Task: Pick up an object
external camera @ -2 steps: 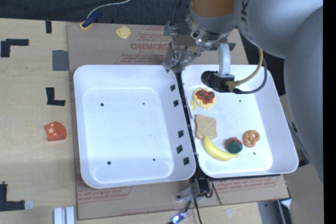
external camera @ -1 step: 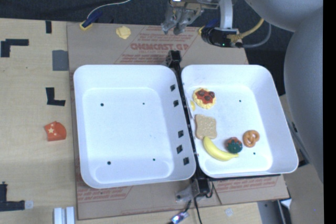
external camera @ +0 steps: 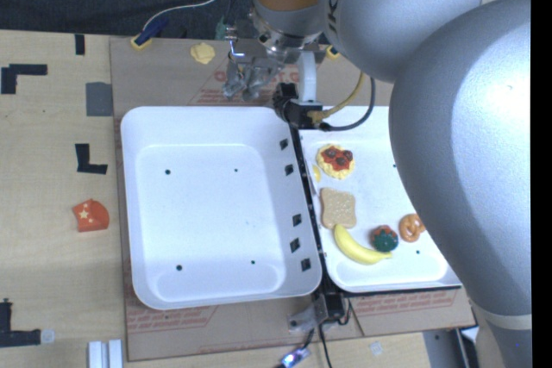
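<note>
1. Claw (external camera: 246, 80) seen at the far edge of the bins, over bare cardboard just beyond the left bin (external camera: 138, 185), hanging from the orange-banded wrist; metal parts blurred together there — cannot tell whether open or closed, and nothing seen between them.

2. Things to pick all lie in the right bin (external camera: 362, 278), toward the near side and to the right of the claw in the camera view, across the divider between the bins. No object sits under the claw.

3. Nearest candidate: pizza (external camera: 335, 160), round, near the divider at the bin's far half. Judged the shortest reach — a short move toward the near side and rightward.

4. Next along the same line: bread (external camera: 338, 207), flat, squarish, just beside the pizza on its near side.

5. Banana (external camera: 358, 246) touching or almost touching the bread's near edge; long axis slanting from the bread down toward the near right corner. A grasp would likely go best across that axis.

6. Green and red piece (external camera: 385, 239) at the banana's right tip, touching it or nearly so; pretzel (external camera: 410, 227) just beside, partly hidden by the arm's big grey link.

7. Count in the right bin: one pizza, one bread, one banana, one green and red piece, one pretzel — five in all.

8. Outside the bins: one yellow bit (external camera: 203, 53) on the table left of the claw, one red piece (external camera: 91, 215) well apart, left of the left bin.

9. Judgement: pick not yet begun.
</note>
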`<action>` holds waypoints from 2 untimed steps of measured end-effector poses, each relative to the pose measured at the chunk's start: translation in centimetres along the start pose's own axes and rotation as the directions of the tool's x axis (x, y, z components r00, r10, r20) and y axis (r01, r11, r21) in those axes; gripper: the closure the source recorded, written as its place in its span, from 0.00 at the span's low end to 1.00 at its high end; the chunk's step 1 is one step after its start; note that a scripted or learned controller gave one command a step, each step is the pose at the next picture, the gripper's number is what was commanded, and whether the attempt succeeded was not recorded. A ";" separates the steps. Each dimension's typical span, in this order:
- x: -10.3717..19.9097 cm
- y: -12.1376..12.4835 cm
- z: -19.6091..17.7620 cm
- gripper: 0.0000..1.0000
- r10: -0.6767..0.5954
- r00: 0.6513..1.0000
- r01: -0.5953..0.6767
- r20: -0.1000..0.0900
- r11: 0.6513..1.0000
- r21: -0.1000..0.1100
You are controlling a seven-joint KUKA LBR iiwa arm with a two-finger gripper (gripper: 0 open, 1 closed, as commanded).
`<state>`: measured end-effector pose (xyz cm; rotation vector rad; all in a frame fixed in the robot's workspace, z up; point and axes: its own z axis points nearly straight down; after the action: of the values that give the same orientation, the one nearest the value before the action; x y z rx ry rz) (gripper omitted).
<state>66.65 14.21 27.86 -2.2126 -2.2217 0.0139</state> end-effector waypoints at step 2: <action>9.3 0.1 -8.7 1.00 -0.001 1.000 0.001 -0.005 1.000 -0.016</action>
<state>66.83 23.53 36.57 -2.2174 -2.2281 -0.0098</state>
